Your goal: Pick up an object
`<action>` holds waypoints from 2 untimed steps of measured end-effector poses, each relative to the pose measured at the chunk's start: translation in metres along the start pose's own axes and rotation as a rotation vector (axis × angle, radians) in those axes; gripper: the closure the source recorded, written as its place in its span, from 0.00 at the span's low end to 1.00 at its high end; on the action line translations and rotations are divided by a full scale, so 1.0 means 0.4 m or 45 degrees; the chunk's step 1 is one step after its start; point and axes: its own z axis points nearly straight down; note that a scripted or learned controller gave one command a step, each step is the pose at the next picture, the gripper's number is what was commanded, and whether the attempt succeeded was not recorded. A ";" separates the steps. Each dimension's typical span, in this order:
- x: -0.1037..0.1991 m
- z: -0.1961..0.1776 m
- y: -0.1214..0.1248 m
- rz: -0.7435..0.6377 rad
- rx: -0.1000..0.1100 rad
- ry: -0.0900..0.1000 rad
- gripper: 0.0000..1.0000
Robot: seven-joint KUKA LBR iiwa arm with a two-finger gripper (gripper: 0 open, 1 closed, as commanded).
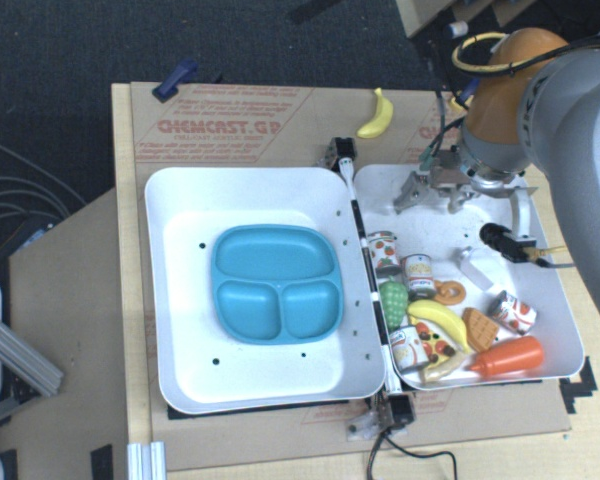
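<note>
Left bin (pixel 170 268): blue divided tray (pixel 277 281), centred. Right bin (pixel 560 313): toy food heaped at near edge, including banana (pixel 438 320) and carrot (pixel 508 358). Gripper (pixel 435 190): over right bin's far edge, fingers spread, nothing between them. Bench's far edge: second banana (pixel 376 118).

Right bin (pixel 555 298) far half bare; toys (pixel 450 323) crowd near half.
</note>
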 end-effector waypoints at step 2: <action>0.001 -0.026 0.002 -0.001 -0.003 -0.002 0.00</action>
